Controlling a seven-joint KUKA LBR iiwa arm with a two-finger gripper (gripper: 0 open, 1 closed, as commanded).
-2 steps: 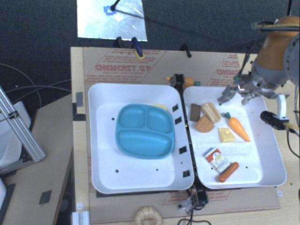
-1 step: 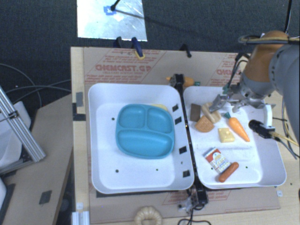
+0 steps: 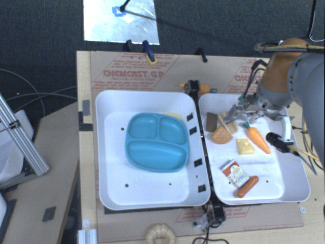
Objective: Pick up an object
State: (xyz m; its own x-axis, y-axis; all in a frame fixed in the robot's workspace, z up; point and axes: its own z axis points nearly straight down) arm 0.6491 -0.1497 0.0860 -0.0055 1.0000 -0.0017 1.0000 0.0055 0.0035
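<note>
— So where's the pincer (image 3: 237, 112) right now?
— Down low over the far part of the right bin (image 3: 297, 184), the grey arm (image 3: 299, 78) coming in from the right. I can't tell whether it's apart or together from this angle.
— What's under it?
— A brown block (image 3: 212, 121) and a tan wedge (image 3: 221, 135) lie just left and near of it. A carrot (image 3: 258, 140) sits to its near right, beside a pale yellow cheese piece (image 3: 245, 146).
— And nearer to us?
— A small red-and-white carton (image 3: 235, 172) and a sausage (image 3: 247, 186), touching or almost.
— Left bin (image 3: 109, 151)?
— A blue divided plate (image 3: 156, 141) lies in the middle.
</note>
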